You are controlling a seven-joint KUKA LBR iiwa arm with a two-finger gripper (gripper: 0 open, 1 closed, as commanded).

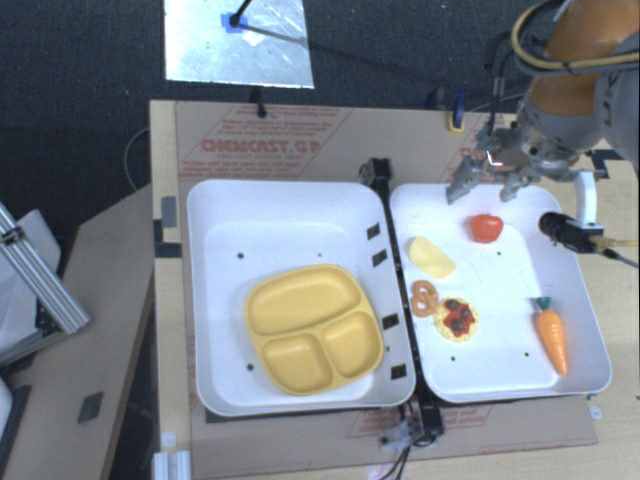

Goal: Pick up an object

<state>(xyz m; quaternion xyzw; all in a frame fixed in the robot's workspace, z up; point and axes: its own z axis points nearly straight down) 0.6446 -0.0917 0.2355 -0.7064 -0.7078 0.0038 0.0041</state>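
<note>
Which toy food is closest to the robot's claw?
The red tomato, just below the gripper. The carrot, pretzel and little pizza lie farther down the bin.

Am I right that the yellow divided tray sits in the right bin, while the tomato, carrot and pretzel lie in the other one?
Not quite: the camera view shows the yellow divided tray in the left bin. The tomato, carrot and pretzel do lie in the other one, the right bin.
</note>
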